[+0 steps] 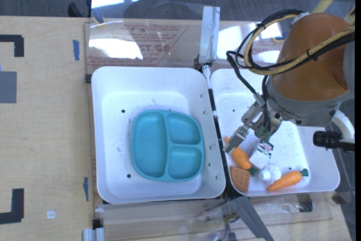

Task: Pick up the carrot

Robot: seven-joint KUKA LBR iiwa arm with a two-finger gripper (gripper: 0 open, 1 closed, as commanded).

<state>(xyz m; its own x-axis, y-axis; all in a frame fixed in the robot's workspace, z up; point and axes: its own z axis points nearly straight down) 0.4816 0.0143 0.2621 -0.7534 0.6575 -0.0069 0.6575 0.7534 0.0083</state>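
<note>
Right bin (316, 180), carrot (286, 179), jaws (246, 138)

Bright, even light; glare on clear panel (152, 36).

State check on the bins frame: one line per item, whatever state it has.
gripper: low in the right bin, above the toys, nothing visibly between its fingers
carrot: lying flat near the right bin's front edge, not picked
second orange piece: lying just below the gripper
waffle toy: flat at the bin's front left corner
white item: lying between the orange pieces
blue divided plate: flat in the left bin
</note>
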